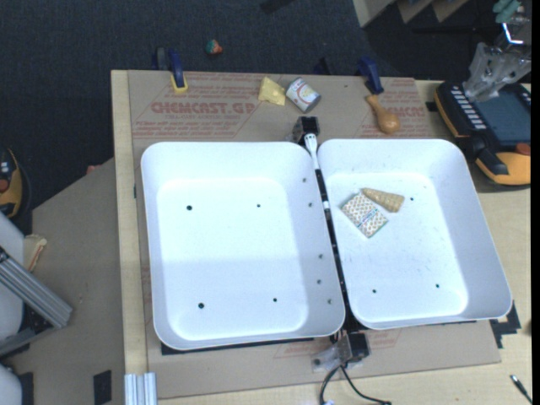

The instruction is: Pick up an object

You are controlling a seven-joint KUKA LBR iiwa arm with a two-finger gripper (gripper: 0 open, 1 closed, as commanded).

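We are looking at the right bin (472,226), where a little patterned packet (364,216) is lying beside a cone (384,198) at its one o'clock. Both are looking light and stiff; we are planning to pinch the packet's flat sides.

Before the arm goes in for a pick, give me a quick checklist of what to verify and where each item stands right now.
1. Pickable things in a bin: ok. A patterned packet and a tan cone lie in the right bin.
2. Targets apart from each other: not ok. The cone and the packet touch or overlap.
3. Targets away from the bin walls: ok. Both sit toward the bin's upper middle.
4. Left bin offers a target: not ok.
5. Loose things stay outside the bins: ok. A yellow piece, a small box and a wooden piece rest on the board behind the bins.
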